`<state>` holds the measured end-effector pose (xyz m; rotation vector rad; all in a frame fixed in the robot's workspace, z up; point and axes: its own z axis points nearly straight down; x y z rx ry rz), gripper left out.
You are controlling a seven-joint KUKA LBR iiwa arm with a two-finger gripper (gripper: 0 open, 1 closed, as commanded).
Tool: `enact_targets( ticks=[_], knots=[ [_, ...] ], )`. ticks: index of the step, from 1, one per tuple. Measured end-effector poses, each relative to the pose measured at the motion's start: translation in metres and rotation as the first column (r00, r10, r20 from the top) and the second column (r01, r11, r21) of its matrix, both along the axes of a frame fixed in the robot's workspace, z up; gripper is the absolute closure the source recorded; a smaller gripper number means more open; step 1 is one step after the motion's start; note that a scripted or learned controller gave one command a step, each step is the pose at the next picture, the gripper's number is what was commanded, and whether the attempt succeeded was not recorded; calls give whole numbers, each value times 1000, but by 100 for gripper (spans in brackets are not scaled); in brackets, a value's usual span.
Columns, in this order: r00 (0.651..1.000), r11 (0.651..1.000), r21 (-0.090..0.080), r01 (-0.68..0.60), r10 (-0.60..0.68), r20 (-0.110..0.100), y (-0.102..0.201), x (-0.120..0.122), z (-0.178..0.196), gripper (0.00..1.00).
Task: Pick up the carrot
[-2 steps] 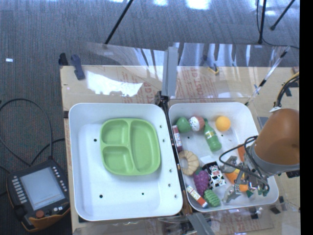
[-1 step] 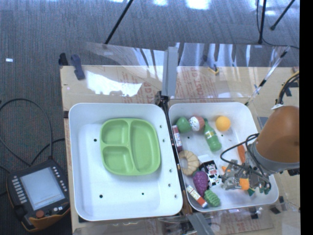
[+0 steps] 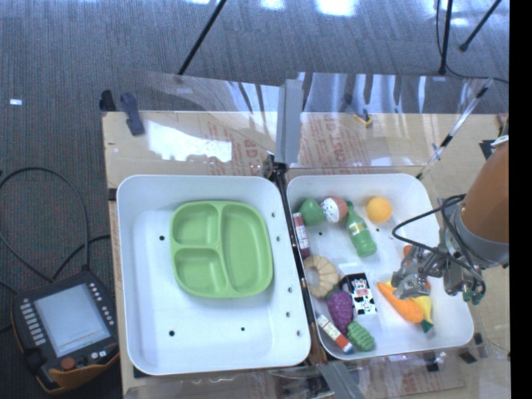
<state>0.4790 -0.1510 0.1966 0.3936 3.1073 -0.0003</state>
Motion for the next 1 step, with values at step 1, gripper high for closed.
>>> enact_targets(
  ticks=[1],
  knots=[
    [1000, 1000, 3, 0, 0, -10, 1, -2, -4, 0]
  ],
)
